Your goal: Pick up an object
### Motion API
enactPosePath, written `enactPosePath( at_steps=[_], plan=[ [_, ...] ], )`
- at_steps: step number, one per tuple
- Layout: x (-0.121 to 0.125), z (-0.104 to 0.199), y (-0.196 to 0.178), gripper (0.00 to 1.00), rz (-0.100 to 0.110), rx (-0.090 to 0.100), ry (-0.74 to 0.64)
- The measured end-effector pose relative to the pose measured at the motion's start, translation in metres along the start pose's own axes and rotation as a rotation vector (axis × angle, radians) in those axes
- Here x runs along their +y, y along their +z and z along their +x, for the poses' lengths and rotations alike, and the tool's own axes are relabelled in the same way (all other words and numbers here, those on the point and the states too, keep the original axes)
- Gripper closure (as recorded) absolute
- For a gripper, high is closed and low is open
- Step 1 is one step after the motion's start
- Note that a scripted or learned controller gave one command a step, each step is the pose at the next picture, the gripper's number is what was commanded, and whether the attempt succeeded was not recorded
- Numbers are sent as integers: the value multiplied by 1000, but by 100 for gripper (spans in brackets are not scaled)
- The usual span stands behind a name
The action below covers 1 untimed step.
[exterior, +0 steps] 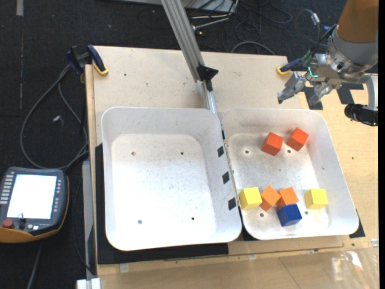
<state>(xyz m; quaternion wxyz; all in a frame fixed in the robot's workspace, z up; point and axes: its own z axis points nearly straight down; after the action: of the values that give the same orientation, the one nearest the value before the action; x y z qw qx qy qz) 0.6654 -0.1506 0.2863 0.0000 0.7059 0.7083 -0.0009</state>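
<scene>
two fingers of the tool [302,94] are spread apart with nothing between them, hanging at the far right over the table [156,77], just beyond the back rim of the right bin [340,179]. above it sits the grey wrist and the orange band of the arm [360,14]. nearest to the tool, inside the right bin toward its back, lie two orange cubes [285,141] side by side, just apart from each other. toward the front of that bin is a loose row: a yellow cube [250,197] on the left, two more orange blocks [279,196] touching each other in the middle, a blue cube [289,214] just in front of them and touching, and a second yellow block [316,198] on the right, a little apart. the left bin [159,176] sits edge to edge with the right one. a slanted metal pole [183,32] crosses the table's back. off the table's left, on the dark floor, lies a handheld pendant [31,202] with a lit screen.
</scene>
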Motion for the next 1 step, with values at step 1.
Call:
enactPosePath(
  at_steps=[1],
  plan=[
    [0,0,0,0,0,0,0]
  ],
)
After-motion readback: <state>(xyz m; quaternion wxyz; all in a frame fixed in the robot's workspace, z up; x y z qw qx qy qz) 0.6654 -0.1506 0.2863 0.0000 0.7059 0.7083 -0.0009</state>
